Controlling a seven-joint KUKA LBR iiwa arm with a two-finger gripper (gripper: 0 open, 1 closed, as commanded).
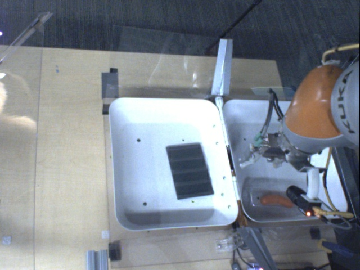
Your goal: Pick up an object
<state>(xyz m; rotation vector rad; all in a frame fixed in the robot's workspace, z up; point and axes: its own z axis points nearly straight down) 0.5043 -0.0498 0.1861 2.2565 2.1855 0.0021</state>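
Small orange object [277, 199] flat in the right bin [236, 122]

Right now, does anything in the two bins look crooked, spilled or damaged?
Nothing spilled or broken. The dark ribbed pad lies flat in the left bin, turned slightly askew to its walls. An orange object lies near the right bin's front wall, under the arm.

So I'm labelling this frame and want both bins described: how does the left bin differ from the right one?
The left bin holds a dark ribbed rectangular slab, lying flat and slightly askew; the right bin holds a small orange-red object near its front edge. The left bin lies in open view, while the arm hangs over the right bin and covers much of it. Both are shallow, white and round-cornered.
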